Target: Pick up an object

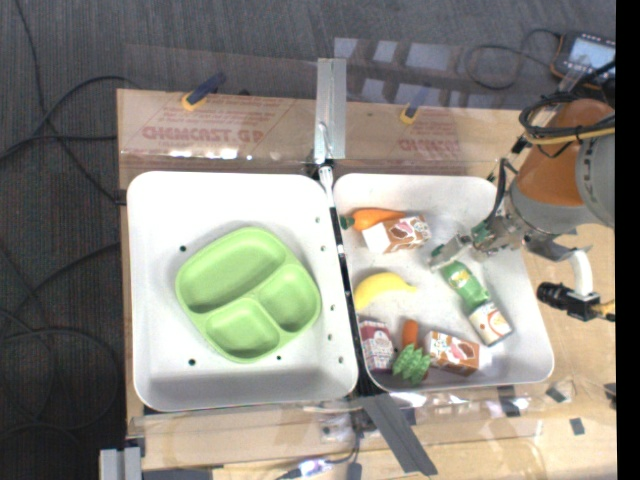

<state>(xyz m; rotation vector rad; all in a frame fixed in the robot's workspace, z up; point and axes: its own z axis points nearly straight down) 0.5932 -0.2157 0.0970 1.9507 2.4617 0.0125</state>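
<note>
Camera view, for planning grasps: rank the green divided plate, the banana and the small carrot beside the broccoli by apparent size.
1. green divided plate
2. banana
3. small carrot, partly hidden by the broccoli

Green-capped plastic bottle with orange base [475, 301] lies flat, tilted, right of the yellow plastic banana [381, 290]

text: I read red print "CHEMCAST GP" on protective film of the clear panel [215, 133] behind left bin | same red print on right panel [430, 143], too glared to read fully | cartons [398, 233] in right bin: labels too small to read
</note>
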